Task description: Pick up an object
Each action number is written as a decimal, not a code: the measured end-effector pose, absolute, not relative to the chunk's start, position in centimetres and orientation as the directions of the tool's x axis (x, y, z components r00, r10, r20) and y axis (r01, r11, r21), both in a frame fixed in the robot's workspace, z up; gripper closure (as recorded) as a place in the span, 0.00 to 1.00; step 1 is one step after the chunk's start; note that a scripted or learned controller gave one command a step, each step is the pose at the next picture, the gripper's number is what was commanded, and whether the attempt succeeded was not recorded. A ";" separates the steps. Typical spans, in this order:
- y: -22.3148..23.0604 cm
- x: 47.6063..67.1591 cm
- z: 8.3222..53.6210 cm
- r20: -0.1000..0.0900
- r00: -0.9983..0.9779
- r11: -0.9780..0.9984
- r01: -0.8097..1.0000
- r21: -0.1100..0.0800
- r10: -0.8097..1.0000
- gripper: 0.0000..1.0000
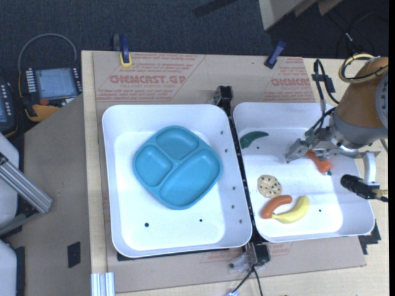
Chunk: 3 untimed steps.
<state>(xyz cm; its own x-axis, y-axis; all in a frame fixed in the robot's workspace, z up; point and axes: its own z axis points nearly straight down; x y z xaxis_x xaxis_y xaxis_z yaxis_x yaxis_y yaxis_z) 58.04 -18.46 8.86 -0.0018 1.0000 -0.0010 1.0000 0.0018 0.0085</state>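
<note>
nearest the lens, at the six o'clock end of the right bin (pixel 355 227), lie a yellow banana (pixel 295 211) touching a red sausage (pixel 274 205), with a speckled cookie (pixel 269 185) just beside them toward eleven o'clock. my gripper (pixel 302 150) hangs over that bin's middle, entering from three o'clock, my jaws spread with nothing between them, an orange carrot-like piece (pixel 321 162) just beside them toward four o'clock and a dark green piece (pixel 252 138) toward nine o'clock. the left bin (pixel 123 122) holds a blue divided plate (pixel 177 166) at its centre.
</note>
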 end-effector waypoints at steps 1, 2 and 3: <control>-18.4 58.0 9.9 -0.001 -0.002 0.002 1.000 0.009 1.000 1.00; -18.6 58.2 16.3 -0.003 -0.001 0.001 1.000 0.007 1.000 1.00; -18.7 58.3 21.7 -0.003 -0.002 0.002 1.000 0.008 1.000 1.00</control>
<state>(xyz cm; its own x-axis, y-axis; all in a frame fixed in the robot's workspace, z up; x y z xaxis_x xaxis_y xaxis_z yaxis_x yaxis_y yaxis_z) 58.35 -18.69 21.74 -0.0016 1.0000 -0.0032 1.0000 0.0016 0.0079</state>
